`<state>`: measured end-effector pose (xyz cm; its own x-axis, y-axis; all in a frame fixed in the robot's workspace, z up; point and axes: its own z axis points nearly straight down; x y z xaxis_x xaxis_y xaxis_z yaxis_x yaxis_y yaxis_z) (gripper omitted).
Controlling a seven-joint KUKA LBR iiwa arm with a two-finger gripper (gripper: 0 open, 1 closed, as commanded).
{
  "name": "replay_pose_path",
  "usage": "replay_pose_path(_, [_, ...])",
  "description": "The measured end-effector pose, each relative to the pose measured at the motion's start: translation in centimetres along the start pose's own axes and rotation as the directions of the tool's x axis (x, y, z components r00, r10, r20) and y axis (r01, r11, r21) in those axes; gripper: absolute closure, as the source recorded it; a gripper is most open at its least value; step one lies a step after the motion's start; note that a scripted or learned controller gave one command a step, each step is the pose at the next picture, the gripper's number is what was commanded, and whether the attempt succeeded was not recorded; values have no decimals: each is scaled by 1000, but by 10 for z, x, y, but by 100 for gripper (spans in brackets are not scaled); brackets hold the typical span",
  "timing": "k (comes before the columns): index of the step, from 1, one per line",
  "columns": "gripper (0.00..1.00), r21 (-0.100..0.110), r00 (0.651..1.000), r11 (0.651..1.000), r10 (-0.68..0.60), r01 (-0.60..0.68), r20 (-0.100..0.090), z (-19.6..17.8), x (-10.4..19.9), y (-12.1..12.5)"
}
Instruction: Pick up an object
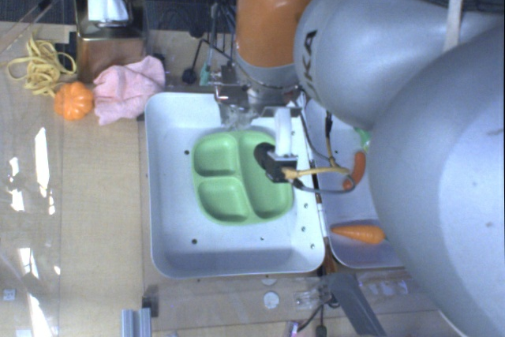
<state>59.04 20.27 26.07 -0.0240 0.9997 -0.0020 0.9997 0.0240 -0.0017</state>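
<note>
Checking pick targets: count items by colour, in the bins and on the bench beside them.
Green: 1, divided tray
Orange: 3, pumpkin, carrot, second orange piece
Pink: 1, cloth
Yellow: 1, cord
Brown: 1, tissue box
Total: 7; the arm hides much of the right bin.

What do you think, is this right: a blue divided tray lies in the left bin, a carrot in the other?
The camera view shows the divided tray is green, not blue. It does lie in the left bin, the carrot in the other bin.
</note>
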Motion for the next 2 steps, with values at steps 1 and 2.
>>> replay_pose_path(1, [100, 1, 999, 999, 49, -49, 0, 2, -18, 10])
replay_pose_path(2, [0, 1, 999, 999, 49, -49, 0, 2, -18, 10])
